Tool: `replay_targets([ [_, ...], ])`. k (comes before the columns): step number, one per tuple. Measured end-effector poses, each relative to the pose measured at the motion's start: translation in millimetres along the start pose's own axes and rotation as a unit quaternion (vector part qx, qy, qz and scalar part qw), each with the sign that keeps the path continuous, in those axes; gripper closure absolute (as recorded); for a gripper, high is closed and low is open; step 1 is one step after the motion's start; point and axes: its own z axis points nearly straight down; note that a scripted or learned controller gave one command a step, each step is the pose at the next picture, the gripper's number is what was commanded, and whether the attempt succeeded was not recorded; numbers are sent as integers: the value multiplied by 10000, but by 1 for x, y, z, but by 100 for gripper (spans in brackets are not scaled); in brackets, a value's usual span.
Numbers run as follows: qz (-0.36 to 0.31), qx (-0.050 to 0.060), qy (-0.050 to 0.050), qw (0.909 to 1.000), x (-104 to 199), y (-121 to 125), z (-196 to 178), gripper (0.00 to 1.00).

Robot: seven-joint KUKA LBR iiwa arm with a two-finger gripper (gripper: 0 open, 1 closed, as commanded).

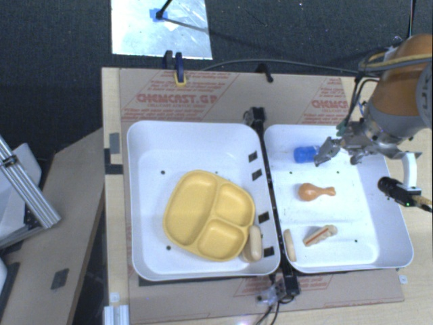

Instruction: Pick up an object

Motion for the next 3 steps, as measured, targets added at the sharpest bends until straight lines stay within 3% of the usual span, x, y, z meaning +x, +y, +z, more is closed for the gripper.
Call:
replay_targets([
  [1,-11,-65,-9,10000,0,3,-7,0],
  [3,-1,-47,-6,10000,-7,6,77,0],
])
